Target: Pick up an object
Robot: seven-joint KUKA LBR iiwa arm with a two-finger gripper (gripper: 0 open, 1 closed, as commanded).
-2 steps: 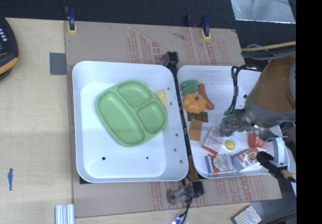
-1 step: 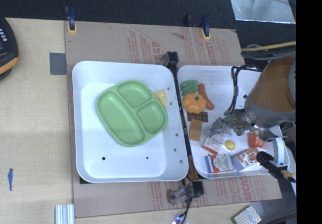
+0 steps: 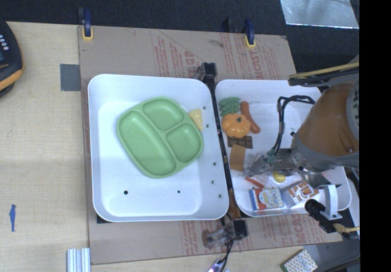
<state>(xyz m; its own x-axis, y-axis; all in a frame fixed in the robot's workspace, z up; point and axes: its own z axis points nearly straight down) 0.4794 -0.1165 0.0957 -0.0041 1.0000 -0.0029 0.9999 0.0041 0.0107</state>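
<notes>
Camera view, hand (image 3: 264, 165) among clutter, green plate (image 3: 160, 136) apart

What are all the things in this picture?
Left bin: one, white, left on the bench.
Right bin: one, white, beside it.
Divided plate: one, green, in the left bin.
Yellow piece: one, pale yellow, touching the plate's right edge.
Toy pumpkin: one, orange, upper left of the right bin.
Green toy: one, just above the pumpkin.
Orange stick: one, right of the pumpkin.
Brown blocks: about two, below the pumpkin.
Printed packets: about two, white with red, bottom of the right bin.
Clamps: two, blue and yellow, top of the cardboard.
Arm: one, grey and orange, over the right bin.
Claw: one, dark, low among the toys.
</notes>
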